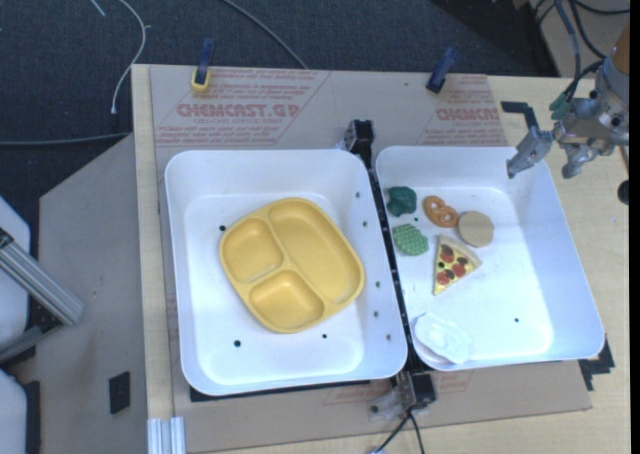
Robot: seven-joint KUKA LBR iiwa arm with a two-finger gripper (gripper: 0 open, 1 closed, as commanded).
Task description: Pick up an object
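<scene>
The right bin (pixel 560 272) holds several small toy foods near its left wall: a dark green lump (pixel 401 200), a brown pretzel (pixel 439 210), a tan round biscuit (pixel 476 229), a light green textured piece (pixel 410 239) and a pizza slice (pixel 453 264). A white crumpled item (pixel 442 337) lies at the bin's front left corner. My gripper (pixel 552 160) hangs over the bin's back right rim, up and to the right of the foods. It is open with nothing between its fingers (pixel 525 153).
The left bin (pixel 200 342) carries a yellow three-compartment plate (pixel 290 264) at its middle. Black clamps (pixel 359 134) join the bins at the back. Blue clips (pixel 204 60) pin the cardboard under the bins. Cables run behind the bench.
</scene>
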